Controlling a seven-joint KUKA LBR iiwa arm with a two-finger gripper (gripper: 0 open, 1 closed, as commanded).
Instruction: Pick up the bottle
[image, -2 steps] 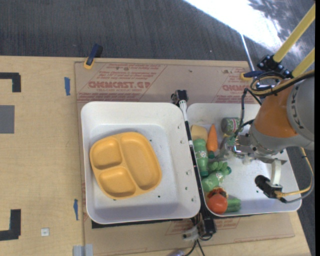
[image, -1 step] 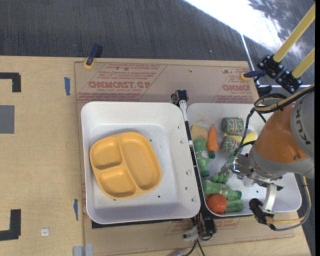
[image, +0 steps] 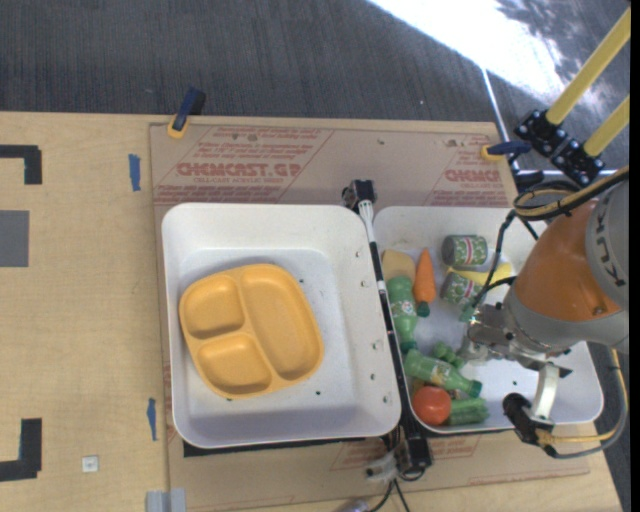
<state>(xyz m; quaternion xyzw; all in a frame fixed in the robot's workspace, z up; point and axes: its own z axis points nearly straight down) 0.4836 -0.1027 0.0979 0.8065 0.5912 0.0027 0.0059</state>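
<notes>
A green bottle (image: 403, 306) with a pale label lies along the left wall of the right bin (image: 585, 392). A second green bottle-like item (image: 441, 372) with an orange band lies slanted near the bin's front. My gripper (image: 476, 338) hangs low over the middle of the right bin, just right of and above that slanted item. The grey wrist and orange band cover most of it. I see nothing clearly held.
In the right bin also lie an orange carrot (image: 424, 276), two green cans (image: 464, 250), a yellow piece (image: 398, 262), a red tomato (image: 432, 404) and a green vegetable (image: 468, 410). The left bin (image: 200, 232) holds a yellow divided plate (image: 250, 328). Cables hang by the wrist.
</notes>
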